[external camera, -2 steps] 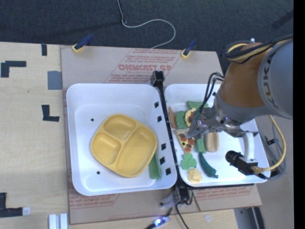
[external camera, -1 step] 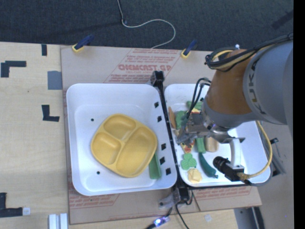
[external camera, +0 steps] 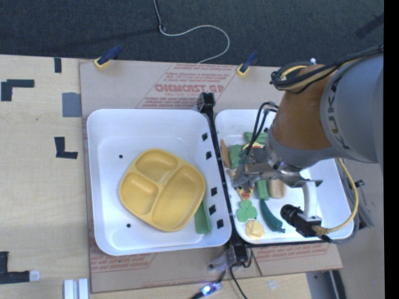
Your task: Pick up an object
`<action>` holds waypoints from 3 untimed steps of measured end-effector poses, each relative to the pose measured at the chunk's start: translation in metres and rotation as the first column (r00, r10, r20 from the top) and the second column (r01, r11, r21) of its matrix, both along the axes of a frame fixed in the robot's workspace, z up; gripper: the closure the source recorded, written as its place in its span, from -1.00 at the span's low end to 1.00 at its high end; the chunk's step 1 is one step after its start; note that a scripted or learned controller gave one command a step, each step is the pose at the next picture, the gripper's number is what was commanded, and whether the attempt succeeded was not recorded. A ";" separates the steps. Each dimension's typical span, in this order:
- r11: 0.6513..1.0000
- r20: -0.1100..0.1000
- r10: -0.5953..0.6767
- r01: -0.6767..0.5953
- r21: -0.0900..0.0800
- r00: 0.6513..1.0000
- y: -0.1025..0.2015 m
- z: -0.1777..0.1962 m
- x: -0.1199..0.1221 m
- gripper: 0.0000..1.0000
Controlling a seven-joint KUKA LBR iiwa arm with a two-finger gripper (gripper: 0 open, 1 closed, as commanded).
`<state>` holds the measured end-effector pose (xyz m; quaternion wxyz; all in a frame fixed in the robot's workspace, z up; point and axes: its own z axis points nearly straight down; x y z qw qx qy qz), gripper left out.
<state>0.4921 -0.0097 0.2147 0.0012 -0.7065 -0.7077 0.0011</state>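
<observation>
My gripper (external camera: 244, 178) is low in the right bin (external camera: 340, 185), over its left part, among several small toys. Just beside it lie a green block (external camera: 236, 155) and a thin orange piece (external camera: 224, 150). Below it sit a green leafy piece (external camera: 247, 212), a pale yellow piece (external camera: 254, 229) and a long dark green piece (external camera: 270, 217). A green and tan item (external camera: 269, 188) lies right of the gripper, partly under the wrist. The arm hides the bin's upper middle.
The left bin (external camera: 103, 142) holds a yellow divided plate (external camera: 163, 189), with a green stick (external camera: 201, 219) against the plate's lower right edge. A black divider (external camera: 215, 167) runs between the bins. Cardboard (external camera: 181, 86) lies under both.
</observation>
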 end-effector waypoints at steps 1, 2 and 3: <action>1.000 0.000 0.001 -0.001 0.000 1.000 0.009 0.001 0.002 1.00; 1.000 0.002 -0.001 0.001 0.000 1.000 -0.001 0.019 0.001 1.00; 1.000 -0.001 -0.002 0.002 -0.001 1.000 -0.007 0.005 0.006 1.00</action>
